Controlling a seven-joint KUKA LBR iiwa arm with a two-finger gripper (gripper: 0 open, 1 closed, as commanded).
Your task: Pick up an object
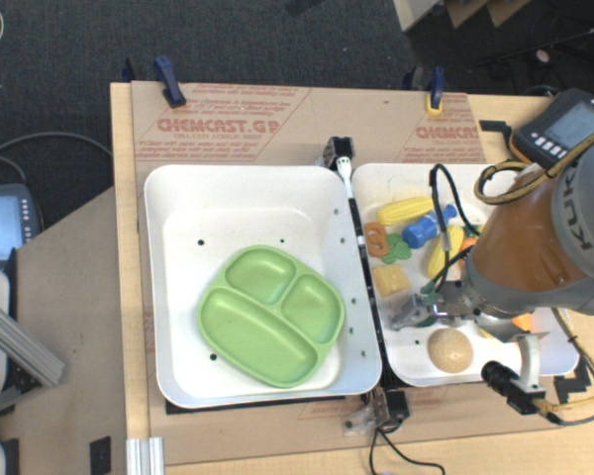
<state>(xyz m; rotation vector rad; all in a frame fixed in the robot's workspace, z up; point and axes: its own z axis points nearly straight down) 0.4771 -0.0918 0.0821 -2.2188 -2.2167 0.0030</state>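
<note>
cardboard (277, 117) under both bins carries red print reading "chemcast", repeated at the back edge; the smaller lines beneath it are too blurred to read. white letters "ku" (586, 228) show on the grey arm (535, 245), which reaches in from the right over the right bin (406, 369). the gripper (416, 312) sits low in that bin near its left wall, just beside a tan block (391, 281) and a beige ball (449, 349); whether its jaws are apart or together, i cannot tell. behind them lie a yellow corn cob (404, 210), a blue piece (421, 232) and an orange ring (375, 238). the left bin (178, 206) holds a green divided plate (270, 315). blue clamps (168, 80) pin the cardboard.
</note>
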